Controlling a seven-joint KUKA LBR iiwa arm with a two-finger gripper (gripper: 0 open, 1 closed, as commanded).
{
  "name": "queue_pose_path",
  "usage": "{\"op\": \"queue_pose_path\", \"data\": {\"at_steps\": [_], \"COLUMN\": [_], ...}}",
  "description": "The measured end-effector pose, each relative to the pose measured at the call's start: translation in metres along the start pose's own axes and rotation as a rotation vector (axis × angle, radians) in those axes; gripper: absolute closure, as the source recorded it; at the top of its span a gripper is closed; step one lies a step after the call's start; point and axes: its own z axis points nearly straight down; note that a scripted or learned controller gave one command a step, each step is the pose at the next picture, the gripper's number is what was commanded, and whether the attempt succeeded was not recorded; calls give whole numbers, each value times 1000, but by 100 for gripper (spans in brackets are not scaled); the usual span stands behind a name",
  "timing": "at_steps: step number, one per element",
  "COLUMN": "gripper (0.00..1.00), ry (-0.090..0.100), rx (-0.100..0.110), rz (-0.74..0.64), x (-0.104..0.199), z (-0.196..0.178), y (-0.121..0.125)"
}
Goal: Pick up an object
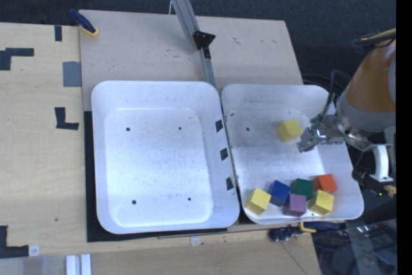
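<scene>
Setting: dark carpet lies behind a pale wooden counter (38, 138) with dark tape marks on its left part; I see a slanted metal rail (180, 0) crossing the top.
Left bin (103, 100): white, shallow, speckled, nothing in it that I can make out.
Right bin (257, 96): white, set just beside the left one, holding all the blocks.
Lone target: a yellow block (290, 131) sits apart in the upper middle of the right bin, well away from the rest.
Cluster: along the near wall I count a second yellow block (259, 200), a blue block (280, 192), a purple block (297, 203), a green block (301, 187), a third yellow block (323, 202) and an orange block (327, 183), packed close.
End effector (308, 140): low over the right bin, just right of the lone yellow block; I cannot tell how wide it stands, and nothing shows between its tips.
Advice: I judge the lone yellow block the easiest pick; centre over it, square to its flat faces, then descend straight.
</scene>
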Motion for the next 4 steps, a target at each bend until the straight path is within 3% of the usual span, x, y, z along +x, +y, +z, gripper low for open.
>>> {"op": "queue_pose_path", "data": {"at_steps": [1, 2, 4], "gripper": [100, 100, 100], "ry": [0, 2, 3], "rx": [0, 5, 7], "rz": [-1, 1, -4], "x": [2, 3, 108], "z": [-53, -66, -63], "y": [12, 12, 30]}}
